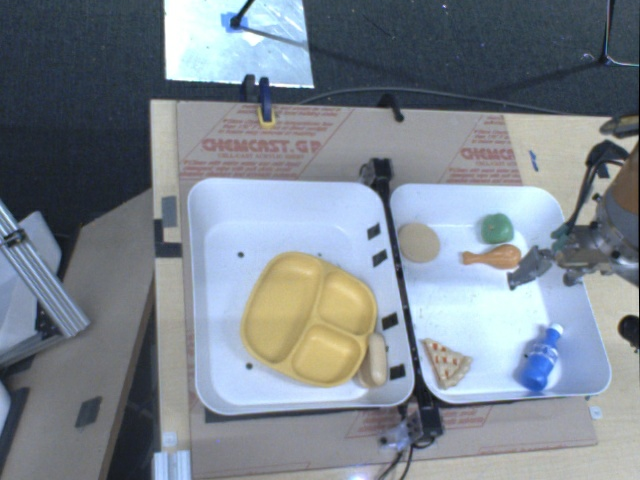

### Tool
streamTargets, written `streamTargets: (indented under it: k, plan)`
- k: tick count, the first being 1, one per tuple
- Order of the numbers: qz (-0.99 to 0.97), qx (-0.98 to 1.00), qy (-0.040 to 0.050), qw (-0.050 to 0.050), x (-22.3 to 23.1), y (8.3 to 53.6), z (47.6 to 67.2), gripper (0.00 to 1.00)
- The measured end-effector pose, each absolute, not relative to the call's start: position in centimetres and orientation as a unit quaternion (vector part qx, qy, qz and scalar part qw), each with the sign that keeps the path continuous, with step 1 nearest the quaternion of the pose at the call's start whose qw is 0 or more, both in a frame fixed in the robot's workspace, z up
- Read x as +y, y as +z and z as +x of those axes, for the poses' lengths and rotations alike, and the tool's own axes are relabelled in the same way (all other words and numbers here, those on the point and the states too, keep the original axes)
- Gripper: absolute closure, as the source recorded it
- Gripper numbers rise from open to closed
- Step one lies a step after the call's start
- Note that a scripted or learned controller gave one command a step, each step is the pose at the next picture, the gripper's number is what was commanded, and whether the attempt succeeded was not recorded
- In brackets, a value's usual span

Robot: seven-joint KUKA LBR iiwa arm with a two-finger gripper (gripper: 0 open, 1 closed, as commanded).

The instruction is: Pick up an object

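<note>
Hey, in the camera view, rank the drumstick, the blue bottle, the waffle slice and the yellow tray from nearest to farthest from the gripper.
1. Drumstick: right bin, just left of the gripper.
2. Blue bottle: right bin's front right corner, below the gripper.
3. Waffle slice: front of the right bin, toward the divider.
4. Yellow tray: left bin, across the divider.

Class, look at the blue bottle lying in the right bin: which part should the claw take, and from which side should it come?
Grip the blue bottle across its body, below the white cap, coming from above. It lies tilted on the right bin floor near the right wall, so the fingers should probably close across its narrow width, not along its length.
</note>
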State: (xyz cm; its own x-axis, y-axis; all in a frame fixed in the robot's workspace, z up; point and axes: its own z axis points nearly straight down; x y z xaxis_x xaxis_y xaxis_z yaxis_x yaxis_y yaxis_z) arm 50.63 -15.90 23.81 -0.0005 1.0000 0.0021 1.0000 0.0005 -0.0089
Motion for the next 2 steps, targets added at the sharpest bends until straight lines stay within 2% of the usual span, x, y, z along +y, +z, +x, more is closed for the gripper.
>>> streamTargets:
  k: [1, 2]
  plan:
    - [-0.706, -0.708, -0.0005, -0.001, -15.9, 24.3, 50.9, 0.0]
    - [-0.707, -0.708, 0.0005, 0.001, -16.2, 20.1, 50.8, 0.0]
